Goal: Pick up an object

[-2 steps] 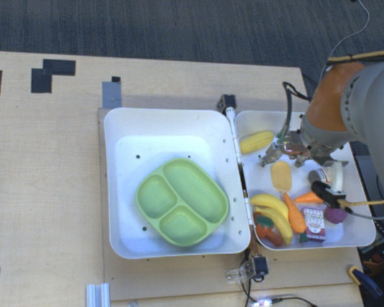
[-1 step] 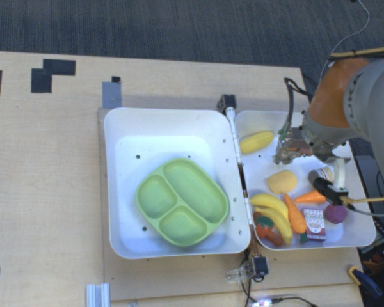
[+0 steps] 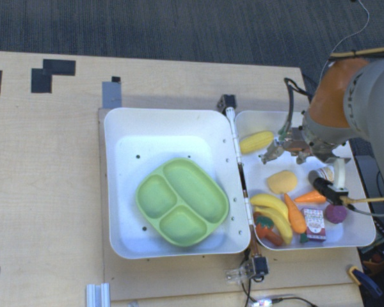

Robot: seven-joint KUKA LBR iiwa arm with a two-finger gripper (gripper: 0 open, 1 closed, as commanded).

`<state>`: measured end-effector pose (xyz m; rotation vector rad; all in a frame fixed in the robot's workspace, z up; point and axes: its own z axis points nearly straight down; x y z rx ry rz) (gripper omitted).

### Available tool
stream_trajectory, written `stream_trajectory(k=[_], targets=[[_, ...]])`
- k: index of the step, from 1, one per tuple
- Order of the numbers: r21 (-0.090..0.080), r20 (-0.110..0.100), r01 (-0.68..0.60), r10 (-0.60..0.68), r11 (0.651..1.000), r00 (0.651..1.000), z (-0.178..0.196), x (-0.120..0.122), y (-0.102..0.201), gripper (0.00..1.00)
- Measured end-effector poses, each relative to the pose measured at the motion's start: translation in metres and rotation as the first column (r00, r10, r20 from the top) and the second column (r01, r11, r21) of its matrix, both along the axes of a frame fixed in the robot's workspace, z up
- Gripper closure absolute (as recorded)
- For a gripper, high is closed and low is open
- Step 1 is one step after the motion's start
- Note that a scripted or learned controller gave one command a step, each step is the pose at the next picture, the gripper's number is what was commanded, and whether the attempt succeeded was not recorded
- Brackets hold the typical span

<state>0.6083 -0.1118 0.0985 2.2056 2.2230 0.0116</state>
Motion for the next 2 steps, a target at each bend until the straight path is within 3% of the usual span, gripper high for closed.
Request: stream_trajectory(k=[1, 2], targets=[[0.001, -0.006, 0.006, -0.006, 1.000, 1.000, -0.011, -0.065, -0.003, 0.00], [0.000, 0.000, 0.005, -0.005, 1.000, 1.000, 0.000, -0.063, -0.002, 1.00]])
